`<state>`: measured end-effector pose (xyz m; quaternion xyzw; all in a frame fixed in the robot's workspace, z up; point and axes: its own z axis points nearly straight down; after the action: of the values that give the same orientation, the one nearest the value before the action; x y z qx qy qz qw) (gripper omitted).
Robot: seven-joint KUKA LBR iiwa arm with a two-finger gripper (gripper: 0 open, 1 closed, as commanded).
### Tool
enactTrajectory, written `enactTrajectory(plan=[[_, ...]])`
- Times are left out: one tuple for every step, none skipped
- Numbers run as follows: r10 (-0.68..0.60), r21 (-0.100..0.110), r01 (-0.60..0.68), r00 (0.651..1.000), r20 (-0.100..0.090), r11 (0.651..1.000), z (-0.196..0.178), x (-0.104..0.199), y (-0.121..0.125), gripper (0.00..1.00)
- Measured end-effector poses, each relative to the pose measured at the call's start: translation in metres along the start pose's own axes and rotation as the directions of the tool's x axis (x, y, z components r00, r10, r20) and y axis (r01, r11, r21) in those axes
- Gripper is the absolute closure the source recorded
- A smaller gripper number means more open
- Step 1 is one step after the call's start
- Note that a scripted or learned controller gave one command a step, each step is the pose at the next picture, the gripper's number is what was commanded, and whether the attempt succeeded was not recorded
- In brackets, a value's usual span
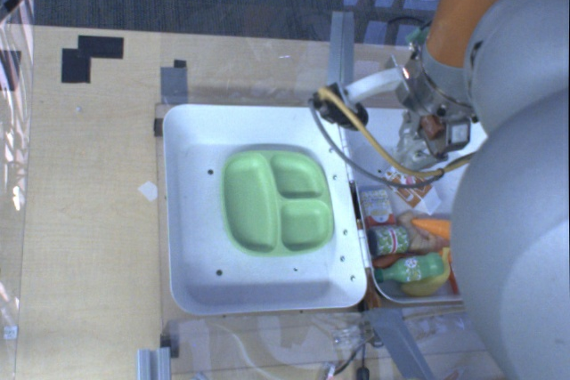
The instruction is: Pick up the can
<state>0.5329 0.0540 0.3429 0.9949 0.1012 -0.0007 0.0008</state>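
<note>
Camera view: claw point(417, 141), grip state unclear, hangs over right bin point(385, 285) behind the can point(390, 240).

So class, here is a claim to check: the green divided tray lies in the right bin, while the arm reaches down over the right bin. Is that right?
Not quite. The camera view shows the green divided tray lying in the left bin, not the right one. The rest stands: the arm reaches down over the right bin, where the food items are piled.
</note>
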Motion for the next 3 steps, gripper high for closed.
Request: enactTrajectory(plan=[[-0.035,0.001,0.035,0.999,0.0,0.999,0.011,-0.034,-0.059,1.0],[0.001,0.0,-0.001,1.0,-0.001,1.0,-0.02,0.01,-0.125,1.0],[0.001,-0.002,-0.001,1.0,-0.001,1.0,-0.029,0.011,-0.124,1.0]])
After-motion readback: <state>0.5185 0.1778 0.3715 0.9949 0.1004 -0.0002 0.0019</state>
